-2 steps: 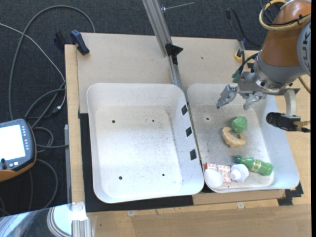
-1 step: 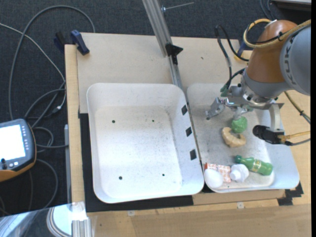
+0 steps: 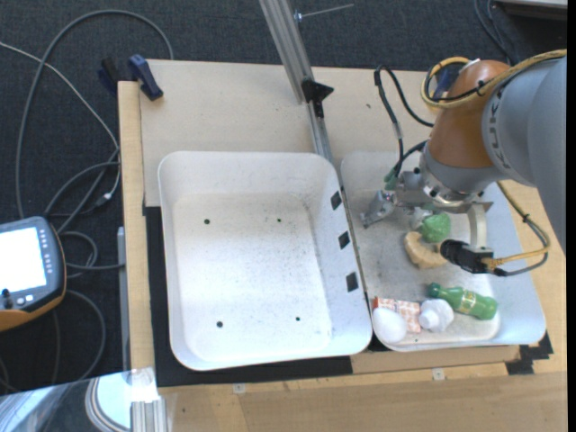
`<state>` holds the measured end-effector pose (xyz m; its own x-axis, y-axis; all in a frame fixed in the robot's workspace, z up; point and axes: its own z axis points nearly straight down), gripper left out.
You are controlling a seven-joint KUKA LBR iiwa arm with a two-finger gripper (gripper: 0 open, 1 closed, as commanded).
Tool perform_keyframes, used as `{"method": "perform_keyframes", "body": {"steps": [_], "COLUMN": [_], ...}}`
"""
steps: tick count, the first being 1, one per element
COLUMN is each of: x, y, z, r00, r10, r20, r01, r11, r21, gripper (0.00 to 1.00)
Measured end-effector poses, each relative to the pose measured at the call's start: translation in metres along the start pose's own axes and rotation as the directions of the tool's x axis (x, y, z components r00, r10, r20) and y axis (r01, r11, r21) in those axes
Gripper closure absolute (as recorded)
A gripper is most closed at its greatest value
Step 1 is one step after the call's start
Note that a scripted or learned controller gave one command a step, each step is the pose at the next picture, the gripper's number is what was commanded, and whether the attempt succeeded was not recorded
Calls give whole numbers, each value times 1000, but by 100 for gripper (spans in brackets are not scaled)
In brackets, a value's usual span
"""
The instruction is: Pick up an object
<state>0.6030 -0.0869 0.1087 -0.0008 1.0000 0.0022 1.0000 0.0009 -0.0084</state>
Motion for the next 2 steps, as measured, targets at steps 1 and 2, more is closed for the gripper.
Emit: {"method": "perform_keyframes", "body": {"steps": [1, 2], "x": [0, 2], "y": [2, -6], "z": [-15, -73], "r00": [1000, 1000], "r10": [1, -1], "r20": [0, 3], "r01": [-1, 1], "r11": [1000, 1000], "r21": [-9, -15], "gripper": [100, 100]}}
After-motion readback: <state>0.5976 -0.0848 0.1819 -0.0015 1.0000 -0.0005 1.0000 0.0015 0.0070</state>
